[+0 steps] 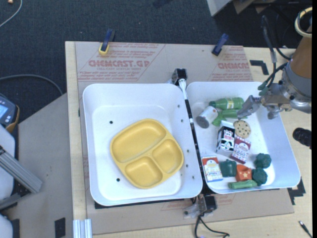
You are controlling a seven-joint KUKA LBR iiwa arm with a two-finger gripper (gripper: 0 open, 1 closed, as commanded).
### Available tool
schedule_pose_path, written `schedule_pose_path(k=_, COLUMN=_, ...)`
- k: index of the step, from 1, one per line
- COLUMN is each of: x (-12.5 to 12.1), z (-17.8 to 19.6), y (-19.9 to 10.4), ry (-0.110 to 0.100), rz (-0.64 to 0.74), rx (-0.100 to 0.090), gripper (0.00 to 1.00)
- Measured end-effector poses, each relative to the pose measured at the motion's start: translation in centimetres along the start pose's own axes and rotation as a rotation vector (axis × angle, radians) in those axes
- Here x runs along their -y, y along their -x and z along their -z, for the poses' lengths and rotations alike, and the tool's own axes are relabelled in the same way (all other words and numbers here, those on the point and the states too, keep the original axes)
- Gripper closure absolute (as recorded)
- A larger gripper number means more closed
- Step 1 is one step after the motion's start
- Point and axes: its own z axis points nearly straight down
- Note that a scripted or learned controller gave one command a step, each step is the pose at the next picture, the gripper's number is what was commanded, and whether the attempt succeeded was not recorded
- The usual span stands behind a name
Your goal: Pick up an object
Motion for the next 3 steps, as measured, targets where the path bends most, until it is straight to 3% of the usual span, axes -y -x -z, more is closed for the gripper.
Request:
schedule_pose_path(k=2, x=0.0, z=-12.3, y=1.0, ry=-0.006, rz=-0.001, rx=-0.002, gripper=0.0)
schedule_pose_path(k=3, x=-0.1, z=-17.4, y=0.9, ry=0.002, rz=0.0, rx=0.001, gripper=0.0)
